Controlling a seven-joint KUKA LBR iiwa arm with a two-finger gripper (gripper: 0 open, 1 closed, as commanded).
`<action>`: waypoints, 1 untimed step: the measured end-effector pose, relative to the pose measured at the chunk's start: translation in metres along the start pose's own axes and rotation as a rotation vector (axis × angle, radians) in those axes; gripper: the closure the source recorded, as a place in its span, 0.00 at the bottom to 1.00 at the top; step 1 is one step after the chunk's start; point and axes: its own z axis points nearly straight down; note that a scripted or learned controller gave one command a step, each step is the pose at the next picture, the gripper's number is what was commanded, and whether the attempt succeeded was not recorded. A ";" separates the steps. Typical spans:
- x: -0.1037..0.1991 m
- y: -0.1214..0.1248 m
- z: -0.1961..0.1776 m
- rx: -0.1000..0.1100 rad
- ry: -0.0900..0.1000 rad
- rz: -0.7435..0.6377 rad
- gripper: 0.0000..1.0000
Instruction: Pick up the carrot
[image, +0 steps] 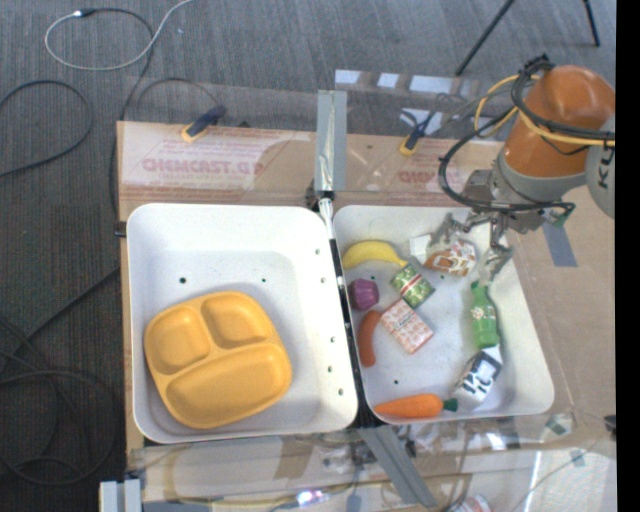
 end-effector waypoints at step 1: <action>-0.018 0.074 0.042 -0.001 0.004 -0.264 0.00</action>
